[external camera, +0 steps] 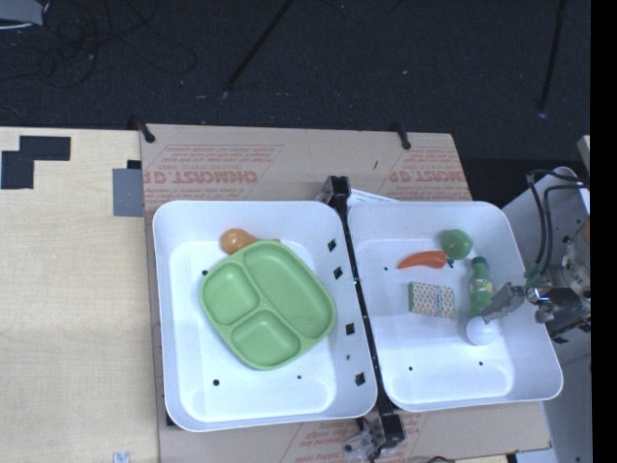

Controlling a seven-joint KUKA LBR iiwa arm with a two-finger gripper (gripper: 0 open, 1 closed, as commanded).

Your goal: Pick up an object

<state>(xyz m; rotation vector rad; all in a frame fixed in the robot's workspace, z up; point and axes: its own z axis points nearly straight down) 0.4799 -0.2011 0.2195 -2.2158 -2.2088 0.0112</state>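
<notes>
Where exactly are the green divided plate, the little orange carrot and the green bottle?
green divided plate [267, 304], camera view, on the ridge where its three compartments meet.
orange carrot [424, 258], camera view, on the middle of its body.
green bottle [479, 285], camera view, on the middle of its body.

Bare floor [434, 365] below right bin's clustered objects [453, 283]

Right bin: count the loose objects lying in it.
5. In the right bin: green ball at the back, orange carrot-like piece beside it, patterned packet mid-bin, green bottle and white ball near the gripper. It may hide more.
</notes>
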